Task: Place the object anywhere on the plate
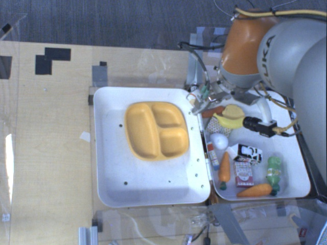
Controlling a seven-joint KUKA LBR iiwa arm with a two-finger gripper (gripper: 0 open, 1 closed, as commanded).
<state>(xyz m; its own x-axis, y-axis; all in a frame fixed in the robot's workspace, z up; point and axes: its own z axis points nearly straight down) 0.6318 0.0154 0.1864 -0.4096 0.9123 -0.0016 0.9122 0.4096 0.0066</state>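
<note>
Pale wood bench (46, 137), grey carpet (102, 9) beyond; gripper (204, 102) state unclear.

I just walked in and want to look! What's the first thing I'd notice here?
The big yellow plate with three sections jumps out, sitting alone in the left bin. Next comes the huge grey arm with its orange band, reaching in from the right over the right bin. That bin is crowded with toy food: a banana, two carrots, a white egg and a green bottle.
</note>
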